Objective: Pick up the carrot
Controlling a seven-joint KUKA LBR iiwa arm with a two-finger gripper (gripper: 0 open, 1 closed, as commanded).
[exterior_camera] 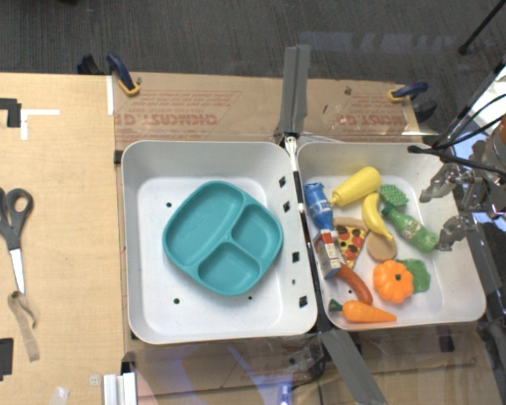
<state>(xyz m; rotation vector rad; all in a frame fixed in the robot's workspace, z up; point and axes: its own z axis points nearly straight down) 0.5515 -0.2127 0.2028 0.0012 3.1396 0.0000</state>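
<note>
Orange plastic carrot [367,312] lies at near edge of right white bin [464,306], just near of a red chilli [355,283], beside an orange pumpkin [392,281]. Metal two-finger gripper [445,213] hovers over bin's right side, fingers spread, grasping nothing. Teal divided plate [223,238] in left bin [143,251].

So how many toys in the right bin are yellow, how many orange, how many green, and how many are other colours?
Yellow: 2, mustard bottle and banana.
Orange: 2, carrot and pumpkin.
Green: 3, bottle, textured piece and leaf.
Other: 5, blue can, pizza slice, red chili, snack bar, tan piece.
Total: 12.
</note>
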